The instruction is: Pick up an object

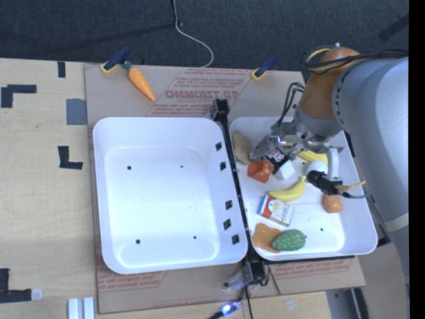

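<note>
Since the job is simply to lift any one object, I am treating the red piece (pixel 260 171) as the likely target: it is lying in the upper left part of the right bin (pixel 352 243), and the gripper (pixel 279 153) is hanging right over it, tipped down toward that corner. I cannot tell how the gripper is set, because the wrist and its cabling are covering it from above, and nothing is showing as held. A small white piece (pixel 287 170) is sitting just beside the red one, and the banana (pixel 291 191) is curving close below both, so I am judging this a crowded pick where a neighbour could get nudged or caught. Further out, a white and red packet (pixel 275 211) is lying toward the middle, a green bumpy item (pixel 289 240) is resting against an orange-brown one at the near edge, and a small orange ball (pixel 333 204) is sitting by the right side. A carrot (pixel 141 83) is lying on the cardboard beyond the left bin (pixel 106 138).
</note>
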